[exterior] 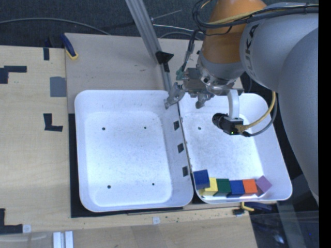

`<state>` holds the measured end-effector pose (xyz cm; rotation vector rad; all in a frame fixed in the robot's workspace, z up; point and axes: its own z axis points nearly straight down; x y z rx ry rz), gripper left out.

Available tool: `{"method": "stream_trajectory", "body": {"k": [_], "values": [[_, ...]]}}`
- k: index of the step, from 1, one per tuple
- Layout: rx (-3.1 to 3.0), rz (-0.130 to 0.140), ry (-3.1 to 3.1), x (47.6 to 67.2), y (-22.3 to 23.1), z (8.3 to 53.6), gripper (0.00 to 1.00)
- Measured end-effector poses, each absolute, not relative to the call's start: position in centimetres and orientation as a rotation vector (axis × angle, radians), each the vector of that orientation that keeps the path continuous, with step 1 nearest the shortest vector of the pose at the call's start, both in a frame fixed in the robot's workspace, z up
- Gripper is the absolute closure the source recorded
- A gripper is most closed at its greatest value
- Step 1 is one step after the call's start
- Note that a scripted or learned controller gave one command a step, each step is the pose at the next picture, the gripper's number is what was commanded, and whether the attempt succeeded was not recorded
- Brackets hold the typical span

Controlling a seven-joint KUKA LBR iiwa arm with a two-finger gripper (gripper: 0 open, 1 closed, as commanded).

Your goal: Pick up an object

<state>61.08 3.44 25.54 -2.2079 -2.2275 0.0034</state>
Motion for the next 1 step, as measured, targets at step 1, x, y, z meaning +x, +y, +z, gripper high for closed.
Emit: {"method": "stream_trajectory", "body": {"k": [1], "values": [[-2.210, 0.010, -2.222, 57.36, 8.21, 19.63, 0.00]]}}
